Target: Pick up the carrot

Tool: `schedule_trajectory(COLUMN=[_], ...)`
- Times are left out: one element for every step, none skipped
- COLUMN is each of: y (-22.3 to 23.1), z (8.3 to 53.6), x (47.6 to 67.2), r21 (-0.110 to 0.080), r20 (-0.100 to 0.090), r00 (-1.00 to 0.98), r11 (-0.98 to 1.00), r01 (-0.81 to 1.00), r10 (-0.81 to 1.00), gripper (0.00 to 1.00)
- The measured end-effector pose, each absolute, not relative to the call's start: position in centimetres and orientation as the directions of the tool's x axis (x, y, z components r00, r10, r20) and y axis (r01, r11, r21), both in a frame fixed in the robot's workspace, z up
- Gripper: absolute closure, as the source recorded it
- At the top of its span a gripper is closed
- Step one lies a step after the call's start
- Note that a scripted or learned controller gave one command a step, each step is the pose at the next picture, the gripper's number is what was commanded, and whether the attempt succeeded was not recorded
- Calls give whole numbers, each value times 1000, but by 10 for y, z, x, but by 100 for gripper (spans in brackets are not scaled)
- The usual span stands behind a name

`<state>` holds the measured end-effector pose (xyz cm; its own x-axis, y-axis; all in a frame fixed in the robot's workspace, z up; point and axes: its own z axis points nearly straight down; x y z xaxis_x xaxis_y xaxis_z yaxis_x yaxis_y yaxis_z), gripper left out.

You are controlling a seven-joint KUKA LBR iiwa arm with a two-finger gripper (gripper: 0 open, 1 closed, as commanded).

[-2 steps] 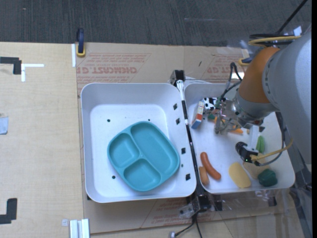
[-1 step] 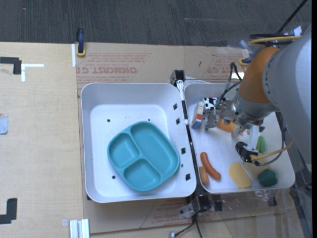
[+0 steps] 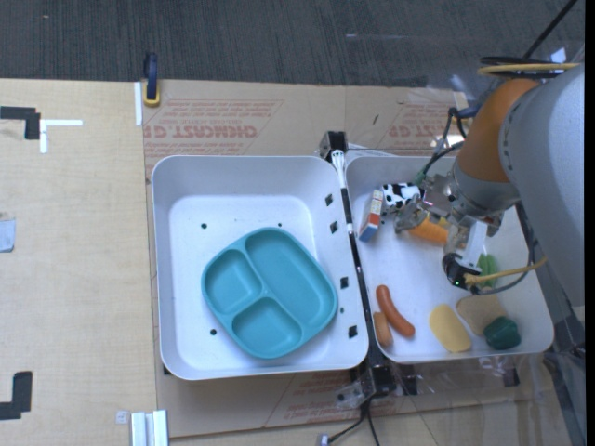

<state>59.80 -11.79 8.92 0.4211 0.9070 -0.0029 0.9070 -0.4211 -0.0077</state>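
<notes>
— Where the arm [image 3: 521, 147] comes down into the right bin [image 3: 409, 347], what does the carrot [image 3: 429, 231] look like?
— Only an orange wedge of it shows, lying on the bin floor towards the far side, tucked just under the gripper [image 3: 416, 214]. No green top can be made out from this angle.
— Is the gripper closed on it?
— I cannot tell; the wrist hides that part. It sits right over the carrot's left end, touching or nearly so.
— Any writing to read?
— Red print runs across the cardboard [image 3: 214, 124] behind the bins, upside down and mirrored, so it is not legible. A small blue and white carton [image 3: 372, 214] beside the carrot has a label too small to read.
— And the arm's pose?
— It reaches in from the right, orange band above the wrist, bent downward over the bin's far half, cables trailing near a green object [image 3: 487, 266].
— The other bin?
— It holds a teal divided tray [image 3: 270, 293].
</notes>
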Motion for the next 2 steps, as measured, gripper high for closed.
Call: schedule_trajectory(y=[-118,-118], z=[96,96], x=[597,597], r21=[-12,-12], r20=[-7,-7], r00=[414,415], r11=[-414,-415], r01=[910,910], r10=[910,910], gripper=[100,0])
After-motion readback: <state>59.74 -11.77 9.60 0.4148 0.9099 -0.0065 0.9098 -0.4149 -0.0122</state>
